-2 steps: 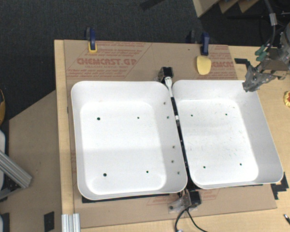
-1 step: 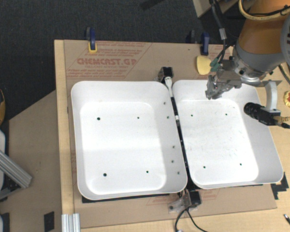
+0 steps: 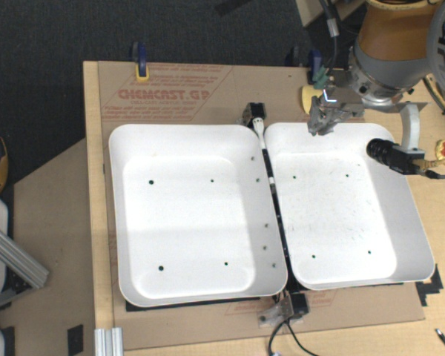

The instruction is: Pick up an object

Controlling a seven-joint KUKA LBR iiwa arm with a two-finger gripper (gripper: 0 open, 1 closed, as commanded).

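Your arm (image 3: 400, 28) reaches in from the upper right, grey with its orange band uppermost in the picture. Its end effector (image 3: 320, 124) hangs over the far rim of the right bin (image 3: 356, 213), near that bin's far-left corner. The tip is small and dark at this slant, so you cannot tell how it stands, and you can see nothing gripped there.

No loose object is visible to you in either bin. The left bin (image 3: 193, 213) shows a bare white floor with four small dark dots near its corners. The right bin shows the same kind of dots plus faint grey scuffing across the middle of its floor.

The two bins sit side by side, touching along a dark strip (image 3: 271, 191) that runs between them. A small black-and-white clip (image 3: 254, 114) sits at the far end of that strip, and a similar fitting (image 3: 291, 306) with a cable is at the near end.

A black cylindrical part (image 3: 389, 154) attached to the arm overlaps the right bin's far-right rim. Both bins rest on a tan board (image 3: 178, 91) printed with faded red lettering, which lies on the surface. A blue-and-yellow clamp (image 3: 140, 59) grips the board's far edge at the left, and another clamp (image 3: 317, 71) stands at the far edge just behind the end effector.
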